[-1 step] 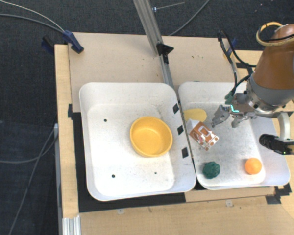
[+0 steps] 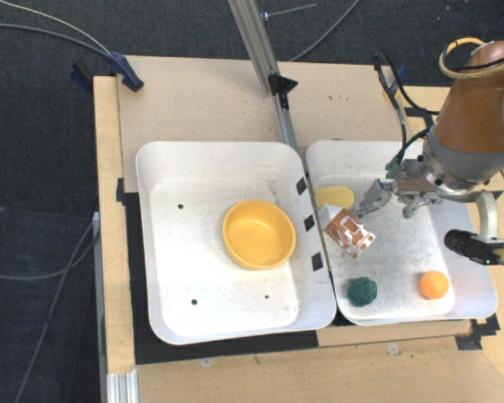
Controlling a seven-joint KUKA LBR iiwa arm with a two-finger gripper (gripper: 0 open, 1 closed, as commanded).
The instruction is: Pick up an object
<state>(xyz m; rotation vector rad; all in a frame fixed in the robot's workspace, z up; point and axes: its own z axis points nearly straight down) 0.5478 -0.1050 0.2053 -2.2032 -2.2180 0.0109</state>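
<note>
Though tilted, an orange-and-white patterned box [image 2: 350,232].

This looks like a robotics lab. A plain wooden bench [image 2: 202,91] stands on dark carpet [image 2: 34,225], with loose cables [image 2: 42,19] trailing across the floor. Two white bins [image 2: 164,225] sit side by side on it, a metal pole [image 2: 252,32] slants overhead, and an industrial arm [image 2: 475,116] reaches in.

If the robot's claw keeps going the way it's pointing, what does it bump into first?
Probably the orange-and-white box. The gripper points down and toward the left in the right bin, and that box lies just beyond its nearer finger. The pale yellow disc sits close by, so depth makes this uncertain.
</note>
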